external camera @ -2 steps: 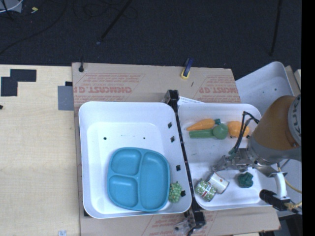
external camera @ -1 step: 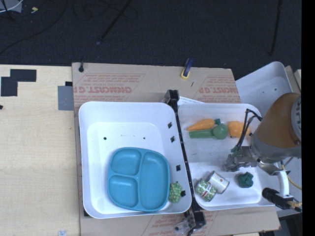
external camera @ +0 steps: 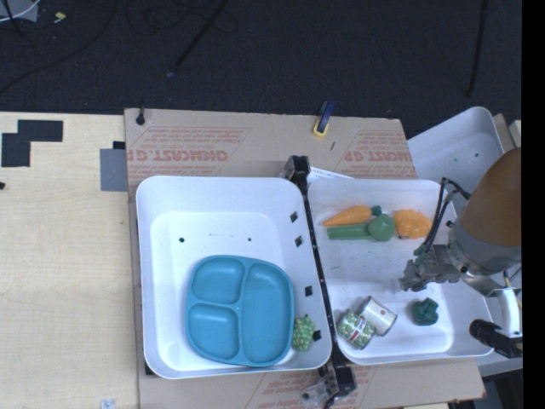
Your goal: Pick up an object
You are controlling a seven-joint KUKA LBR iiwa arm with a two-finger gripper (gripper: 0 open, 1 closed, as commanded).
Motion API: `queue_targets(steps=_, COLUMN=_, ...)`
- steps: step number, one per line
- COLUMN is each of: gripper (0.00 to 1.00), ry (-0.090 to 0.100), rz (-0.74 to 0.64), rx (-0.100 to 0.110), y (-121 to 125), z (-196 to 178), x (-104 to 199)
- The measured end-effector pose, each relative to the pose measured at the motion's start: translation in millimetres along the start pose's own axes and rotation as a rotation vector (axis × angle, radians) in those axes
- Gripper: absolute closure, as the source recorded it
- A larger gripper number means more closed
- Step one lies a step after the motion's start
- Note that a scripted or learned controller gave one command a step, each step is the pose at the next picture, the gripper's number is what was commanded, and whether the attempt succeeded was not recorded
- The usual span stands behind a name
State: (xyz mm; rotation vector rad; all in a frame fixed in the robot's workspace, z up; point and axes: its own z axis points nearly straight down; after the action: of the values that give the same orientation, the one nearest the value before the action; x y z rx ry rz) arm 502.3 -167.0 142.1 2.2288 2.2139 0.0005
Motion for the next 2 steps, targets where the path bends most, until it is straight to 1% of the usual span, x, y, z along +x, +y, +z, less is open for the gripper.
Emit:
queue_targets(steps=1, gripper=1.0, ry=-0.001, rz=-0.007, rx=-0.004, y=10, z=-59, x=-2)
queue_targets(steps=2, gripper=1.0, ry=0.0, rz=-0.008, rx=-0.001, y=10, z=-87, x=-3)
